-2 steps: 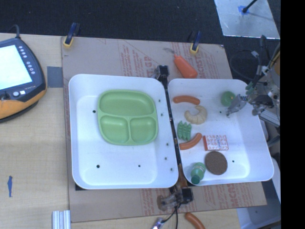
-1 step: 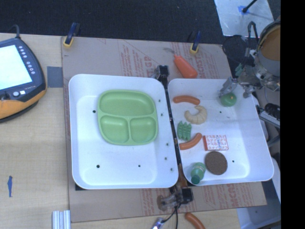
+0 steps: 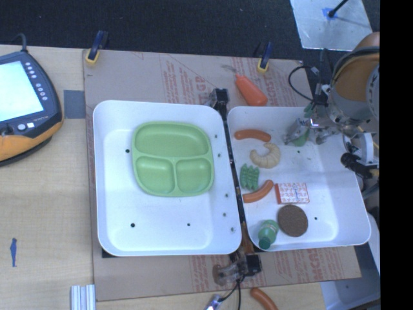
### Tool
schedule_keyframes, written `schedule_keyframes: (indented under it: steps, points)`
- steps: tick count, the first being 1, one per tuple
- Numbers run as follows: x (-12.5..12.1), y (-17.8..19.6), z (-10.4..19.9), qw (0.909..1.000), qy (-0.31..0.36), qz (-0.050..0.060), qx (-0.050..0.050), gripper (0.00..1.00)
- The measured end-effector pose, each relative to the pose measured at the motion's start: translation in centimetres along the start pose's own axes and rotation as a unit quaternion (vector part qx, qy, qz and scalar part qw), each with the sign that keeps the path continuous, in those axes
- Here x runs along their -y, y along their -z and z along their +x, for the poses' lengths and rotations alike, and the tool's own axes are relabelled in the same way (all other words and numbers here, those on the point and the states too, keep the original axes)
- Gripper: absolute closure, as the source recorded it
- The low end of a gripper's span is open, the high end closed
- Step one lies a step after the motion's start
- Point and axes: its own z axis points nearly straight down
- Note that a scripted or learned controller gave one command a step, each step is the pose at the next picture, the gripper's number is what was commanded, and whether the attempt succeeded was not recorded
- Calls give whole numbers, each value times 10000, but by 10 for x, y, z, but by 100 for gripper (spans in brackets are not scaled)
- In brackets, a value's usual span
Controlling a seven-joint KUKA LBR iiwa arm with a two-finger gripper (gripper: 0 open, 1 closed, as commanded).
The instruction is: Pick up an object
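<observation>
Here, taking the right bin as landmark.

Gripper: low over the bin's far right part, at the end of the arm; fingers apart, something small and green between the tips, hold unproven.
Candidates within the bin: sausage near the far left; croissant just nearer; ridged green piece against the left wall; second sausage touching below it; red-printed packet at the centre; brown cookie and green bottle by the near wall.
Handling, as a guess: toy food, light and stiff, smooth enough to slip. Sausages best pinched across the middle; croissant across its thick belly; packet and cookie flat, awkward from above.
Outside the bin: carrot beyond the far wall; green plate in the left bin; pendant well beyond that.
Writing: red print on the packet and faint red lettering on the cardboard, both too small to read.
</observation>
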Motion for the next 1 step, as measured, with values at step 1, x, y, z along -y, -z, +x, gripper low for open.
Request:
schedule_keyframes:
  steps: [1]
  points:
    - [-1,12,-1,10000,14,0,4,100]
